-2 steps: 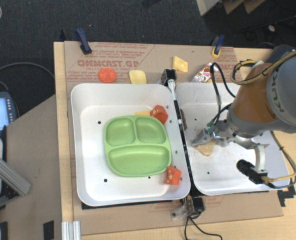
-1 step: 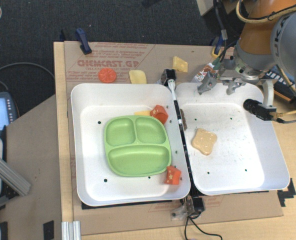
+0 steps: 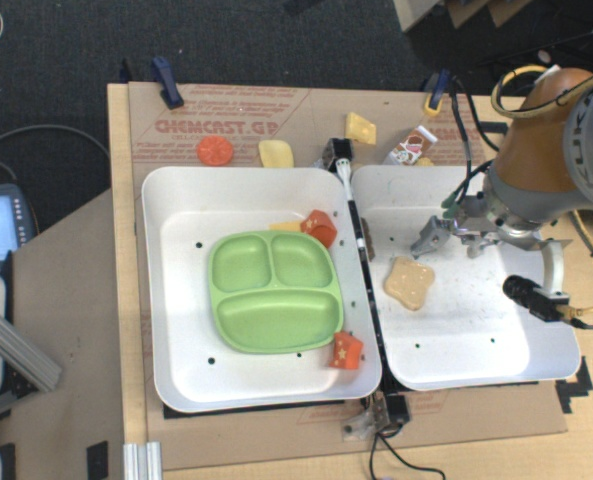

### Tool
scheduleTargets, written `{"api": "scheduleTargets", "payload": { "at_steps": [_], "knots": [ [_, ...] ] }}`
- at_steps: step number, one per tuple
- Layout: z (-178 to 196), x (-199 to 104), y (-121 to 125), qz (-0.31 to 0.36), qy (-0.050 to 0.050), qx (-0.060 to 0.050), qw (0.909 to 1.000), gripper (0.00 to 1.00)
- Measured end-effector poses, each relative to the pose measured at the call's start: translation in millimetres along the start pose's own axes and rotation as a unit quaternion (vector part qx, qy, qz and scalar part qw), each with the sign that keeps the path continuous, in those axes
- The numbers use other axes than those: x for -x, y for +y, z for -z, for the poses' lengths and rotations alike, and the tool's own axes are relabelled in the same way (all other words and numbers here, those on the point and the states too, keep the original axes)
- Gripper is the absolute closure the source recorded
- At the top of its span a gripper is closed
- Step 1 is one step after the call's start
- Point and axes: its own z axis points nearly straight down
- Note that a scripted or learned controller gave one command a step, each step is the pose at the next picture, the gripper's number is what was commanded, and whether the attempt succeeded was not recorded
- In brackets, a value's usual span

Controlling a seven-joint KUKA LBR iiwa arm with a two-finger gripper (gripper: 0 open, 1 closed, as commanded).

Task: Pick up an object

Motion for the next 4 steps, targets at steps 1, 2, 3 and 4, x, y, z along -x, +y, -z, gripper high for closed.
{"api": "scheduleTargets", "payload": {
  "at_steps": [1, 2, 3, 4],
  "knots": [
    [-56, -24, -15, 0.002, 0.000, 0.006, 1.0000, 0.00],
    [-52, 39, -93, 0.000, 0.000, 0.007, 1.0000, 0.00],
    [52, -33, -28, 0.008, -0.001, 0.013, 0.9999, 0.00],
    [-13, 2, -98, 0.000, 0.000, 0.000, 1.0000, 0.00]
  ]
}}
